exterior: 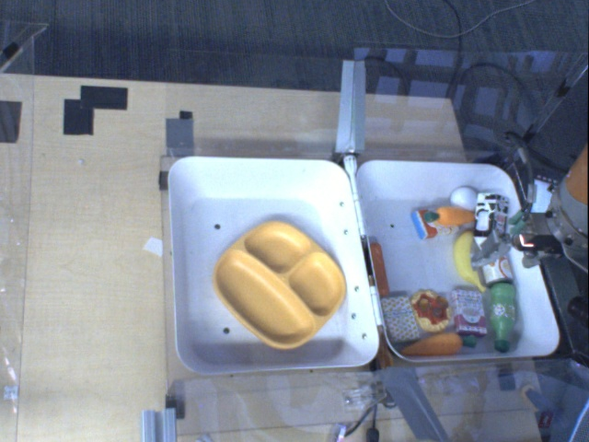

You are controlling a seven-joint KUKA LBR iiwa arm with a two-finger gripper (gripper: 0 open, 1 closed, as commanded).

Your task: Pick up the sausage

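Here the fingers [490,233] hang over the right bin [543,339], just above a banana [465,258]; whether they are apart or together cannot be told. The sausage [378,267] lies well to their left, along that bin's left wall.

Arm [561,219]: cut off by the right edge, only the wrist end and a sliver of orange band in frame
Gripper [490,233]: finger state too small and cluttered to tell
Banana [463,258]: right side hidden behind the gripper
Small packet [496,271] under the gripper: label too small to read
Sausage [378,267]: lower end hidden behind the patterned packet [401,318]
Cable [460,12] on the floor: runs out at the top edge
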